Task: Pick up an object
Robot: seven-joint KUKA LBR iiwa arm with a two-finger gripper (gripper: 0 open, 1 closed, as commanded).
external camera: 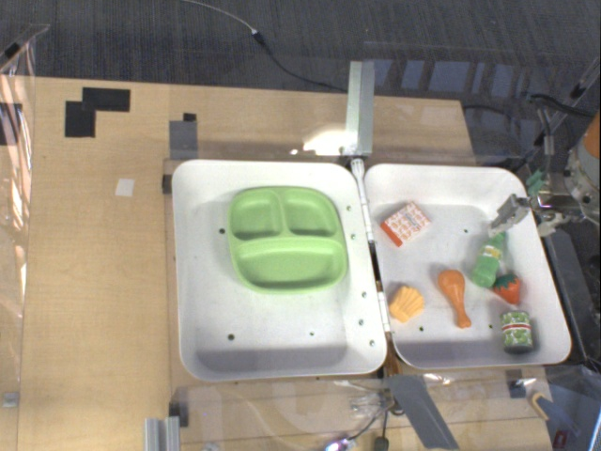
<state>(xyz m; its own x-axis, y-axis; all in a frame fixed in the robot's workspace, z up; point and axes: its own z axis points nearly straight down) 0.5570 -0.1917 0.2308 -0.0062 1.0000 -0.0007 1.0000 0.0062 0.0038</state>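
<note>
- Nearest the camera, a small green-and-white can point(516, 332) stands in the near right corner of the right bin point(441, 353).
- Beside it lie a red tomato-like toy point(508, 289) and a green bottle point(488, 262), close by the right wall.
- An orange drumstick point(454, 296) lies mid-bin; a yellow shell-shaped piece point(406, 303) sits near the left wall; a red-and-white box point(405, 224) lies toward the far left corner.
- The gripper point(512, 213) hangs over the far right part of that bin, just above the bottle; how far its claw is open I cannot tell, and nothing shows in its grasp.
- A green divided plate point(285, 238) sits in the left bin point(197, 280).
</note>
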